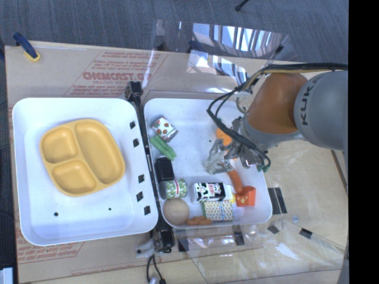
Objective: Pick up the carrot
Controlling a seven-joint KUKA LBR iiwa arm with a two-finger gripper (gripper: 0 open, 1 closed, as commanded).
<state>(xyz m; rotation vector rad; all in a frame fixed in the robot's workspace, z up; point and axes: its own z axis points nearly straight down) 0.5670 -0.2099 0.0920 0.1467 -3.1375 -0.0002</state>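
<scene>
A: Gripper sits low in the right bin, just up from the carton. Jaws open or closed? Can't tell from here.

B: And the carrot?

A: Looks like that orange stick just right of the carton, beside the gripper and not in it. I'd call this the approach: next it must centre over the carrot and close.
</scene>
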